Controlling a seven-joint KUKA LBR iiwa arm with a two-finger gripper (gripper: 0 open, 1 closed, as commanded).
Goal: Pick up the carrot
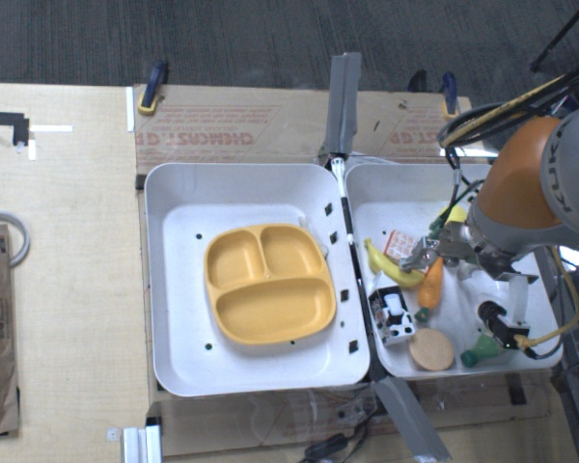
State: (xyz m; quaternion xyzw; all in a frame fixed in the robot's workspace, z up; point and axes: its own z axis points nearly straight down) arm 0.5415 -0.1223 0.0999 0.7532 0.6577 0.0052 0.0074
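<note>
The orange carrot (430, 285) is in the right bin (405, 183), standing almost upright in the view, its lower end beside the tip of a yellow banana (388, 268). My gripper (430, 256) reaches in from the right and sits right over the carrot's upper end. The metal fingers (421, 254) close around that end. The grey arm with its orange band (521, 186) covers the right part of the bin.
Also in the right bin are a red-and-white packet (399, 245), a black-and-white object (392, 314), a round tan cookie (431, 350), and a green item (478, 353). The left bin (174, 258) holds a yellow divided plate (268, 284). A black cable loops near the bin's right wall.
</note>
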